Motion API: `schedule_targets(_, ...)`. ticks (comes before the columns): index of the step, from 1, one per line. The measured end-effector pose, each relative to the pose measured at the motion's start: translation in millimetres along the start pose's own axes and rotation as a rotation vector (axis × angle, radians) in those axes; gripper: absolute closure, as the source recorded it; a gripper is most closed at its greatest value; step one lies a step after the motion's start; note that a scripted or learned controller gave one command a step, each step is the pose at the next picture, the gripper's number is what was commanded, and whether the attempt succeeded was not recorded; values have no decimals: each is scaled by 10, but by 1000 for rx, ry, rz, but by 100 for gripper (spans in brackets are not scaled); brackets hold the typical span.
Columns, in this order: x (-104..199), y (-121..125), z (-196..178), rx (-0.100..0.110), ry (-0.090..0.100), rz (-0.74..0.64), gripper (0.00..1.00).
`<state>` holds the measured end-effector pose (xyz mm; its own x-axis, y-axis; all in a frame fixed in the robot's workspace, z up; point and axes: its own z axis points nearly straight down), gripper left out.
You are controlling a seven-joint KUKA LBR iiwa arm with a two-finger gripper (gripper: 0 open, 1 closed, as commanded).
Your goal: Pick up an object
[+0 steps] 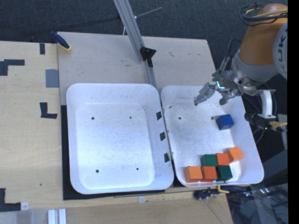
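Even bright overhead light, faint shadows, soft low-resolution focus, mild grain

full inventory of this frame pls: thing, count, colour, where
blue block: 1, blue, right bin, right of centre, alone
orange blocks: 4, orange, right bin, near-edge cluster
green blocks: 2, dark green, same cluster, among the orange ones
left bin: 1, white, bench centre
right bin: 1, white, beside the left bin
metal pole: 1, grey, slanting in from top, over the bench
black clamp: 1, black, on the pole
blue-yellow tool: 1, bench top-left corner
arm: 1, grey with orange band, from the right
gripper: 1, over right bin's far end, holding nothing
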<state>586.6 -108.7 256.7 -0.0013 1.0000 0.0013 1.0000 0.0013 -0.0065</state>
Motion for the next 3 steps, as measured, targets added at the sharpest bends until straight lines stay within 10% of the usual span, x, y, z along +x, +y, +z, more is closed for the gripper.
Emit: schedule_targets(3, 64, -57, 887, 0, -2, 0, 0)
